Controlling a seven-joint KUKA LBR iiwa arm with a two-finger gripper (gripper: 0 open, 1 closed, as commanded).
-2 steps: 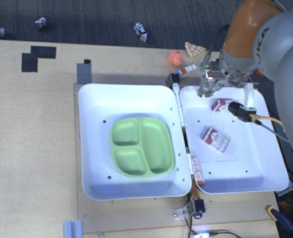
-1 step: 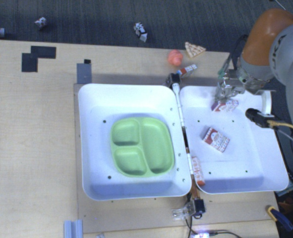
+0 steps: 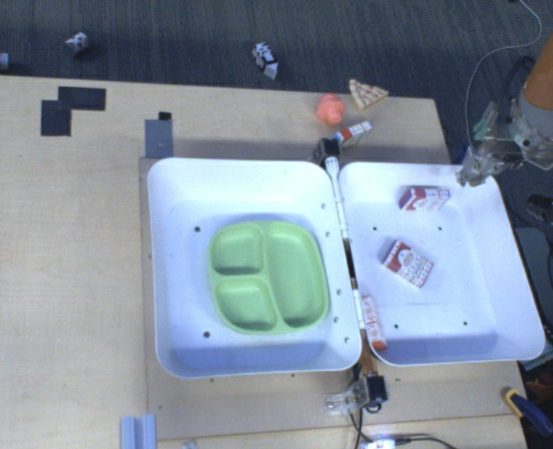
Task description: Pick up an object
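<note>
Two small red-and-white cartons lie in the right bin (image 3: 501,279): one (image 3: 423,197) near its far edge, the other (image 3: 407,264) near the middle. A green three-compartment plate (image 3: 267,276) sits in the left bin (image 3: 178,251). My gripper (image 3: 472,173) hangs at the right bin's far right corner, just right of the far carton and apart from it, with nothing visibly held. The arm's orange band (image 3: 549,73) shows above it at the right edge.
On the bench beyond the bins lie an orange ball (image 3: 330,109), a pizza-slice toy (image 3: 367,94) and a small red-and-white tube (image 3: 352,134). A red-and-white strip (image 3: 370,321) rests on the divider between the bins. Small objects lie scattered on the dark floor behind.
</note>
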